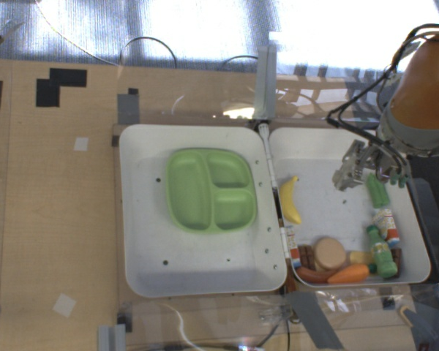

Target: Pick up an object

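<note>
I see my gripper (349,174) above the right bin (314,152), near the banana (290,200); its grip state I cannot tell.

You get no readable text, brand, number or sign anywhere; label on small bottle (387,226) right of banana (290,200) too blurred to read

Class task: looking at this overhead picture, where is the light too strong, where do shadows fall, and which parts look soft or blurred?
Camera view: the top strip behind the bench is washed out by glare; a bright reflection sits near the grey post between the bins; soft shadow darkens the lower part of the left bin below the green tray; the gripper and orange arm band look slightly blurred.
</note>
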Controlling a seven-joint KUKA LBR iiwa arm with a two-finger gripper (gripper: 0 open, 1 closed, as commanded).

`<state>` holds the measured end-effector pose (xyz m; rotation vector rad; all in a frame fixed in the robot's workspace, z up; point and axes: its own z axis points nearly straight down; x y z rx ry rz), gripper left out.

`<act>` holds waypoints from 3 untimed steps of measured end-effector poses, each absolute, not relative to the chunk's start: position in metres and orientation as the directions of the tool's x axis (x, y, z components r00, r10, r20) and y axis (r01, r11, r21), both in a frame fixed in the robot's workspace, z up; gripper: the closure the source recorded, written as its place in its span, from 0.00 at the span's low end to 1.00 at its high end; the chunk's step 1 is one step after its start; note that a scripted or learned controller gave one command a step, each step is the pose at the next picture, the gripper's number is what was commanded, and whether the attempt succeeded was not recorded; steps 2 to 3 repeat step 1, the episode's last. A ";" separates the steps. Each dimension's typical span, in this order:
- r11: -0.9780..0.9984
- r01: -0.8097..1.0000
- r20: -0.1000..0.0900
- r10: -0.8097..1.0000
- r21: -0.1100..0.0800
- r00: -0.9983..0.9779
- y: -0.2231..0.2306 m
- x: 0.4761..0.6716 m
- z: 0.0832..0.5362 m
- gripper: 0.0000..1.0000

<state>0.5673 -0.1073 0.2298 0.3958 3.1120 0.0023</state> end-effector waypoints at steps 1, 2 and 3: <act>0.989 0.150 -0.011 0.150 -0.001 -0.989 -0.160 0.584 0.259 1.00; 0.989 0.150 -0.011 0.150 -0.001 -0.989 -0.160 0.584 0.259 1.00; 0.989 0.150 -0.011 0.150 -0.001 -0.989 -0.160 0.584 0.259 1.00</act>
